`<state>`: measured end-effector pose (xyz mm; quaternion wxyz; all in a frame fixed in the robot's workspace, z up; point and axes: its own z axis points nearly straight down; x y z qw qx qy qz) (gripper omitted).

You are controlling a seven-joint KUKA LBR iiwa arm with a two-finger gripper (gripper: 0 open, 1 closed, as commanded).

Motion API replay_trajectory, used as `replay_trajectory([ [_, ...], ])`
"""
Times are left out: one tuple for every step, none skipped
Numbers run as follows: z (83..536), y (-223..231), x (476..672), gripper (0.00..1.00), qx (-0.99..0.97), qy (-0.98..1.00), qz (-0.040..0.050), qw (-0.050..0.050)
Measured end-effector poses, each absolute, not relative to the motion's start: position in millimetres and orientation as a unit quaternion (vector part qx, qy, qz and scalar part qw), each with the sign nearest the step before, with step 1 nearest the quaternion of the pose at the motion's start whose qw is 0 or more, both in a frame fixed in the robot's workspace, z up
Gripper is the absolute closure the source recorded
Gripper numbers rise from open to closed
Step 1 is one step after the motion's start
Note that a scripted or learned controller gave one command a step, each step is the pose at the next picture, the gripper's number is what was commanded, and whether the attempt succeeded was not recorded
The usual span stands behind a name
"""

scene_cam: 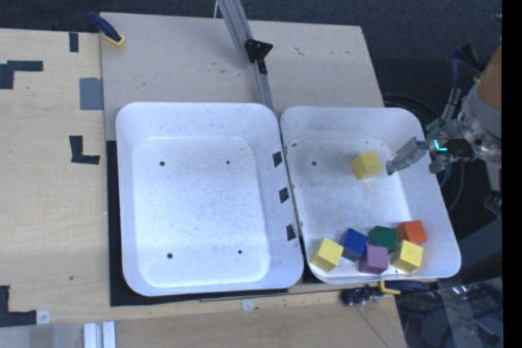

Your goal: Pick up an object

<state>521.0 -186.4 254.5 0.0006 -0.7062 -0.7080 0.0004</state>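
A small yellow cube [367, 165] lay alone in the upper part of the right-hand shallow white bin [342, 125], apart from the cluster of coloured blocks [373, 247] below, presumably the easiest target, with the two-finger gripper [400, 159] just beside it, grasping nothing.

blocks [371, 247] in right bin [326, 126]

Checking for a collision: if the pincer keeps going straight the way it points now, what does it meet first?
Most likely the lone yellow cube in the right bin, just left of the pincer; its height above the cube is unclear.
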Motion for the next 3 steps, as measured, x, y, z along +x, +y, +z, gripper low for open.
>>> replay_trajectory([
  [204.9, -186.4, 529.6, 0.0, -0.707, -0.708, 0.002, 0.002],
  [140.3, -183.5, 525.3, 0.0, -0.707, -0.708, 0.0025, 0.004],
  [89.8, -182.9, 524.7, 0.0, -0.707, -0.708, 0.0012, 0.0],
])
